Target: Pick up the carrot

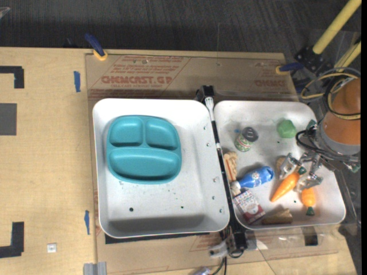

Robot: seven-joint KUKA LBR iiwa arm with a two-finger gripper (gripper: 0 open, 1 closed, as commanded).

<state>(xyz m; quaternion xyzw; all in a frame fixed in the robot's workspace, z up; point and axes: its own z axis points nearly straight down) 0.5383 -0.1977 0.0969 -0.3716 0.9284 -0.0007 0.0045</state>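
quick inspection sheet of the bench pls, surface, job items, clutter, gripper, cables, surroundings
surface: two white bins side by side; left bin holds a teal divided plate
job's things: carrot lies tilted in the right bin
clutter: blue bottle, small can, green block, small orange vegetable, red-and-white packet
grippers: gripper sits low over the carrot's upper end; grasp unclear
cables: yellow and black loops at the far right
surroundings: cardboard sheet, blue clamps, dark carpet

Even overhead light, soft shadows, mild glare on white bins (155, 110), slightly soft focus
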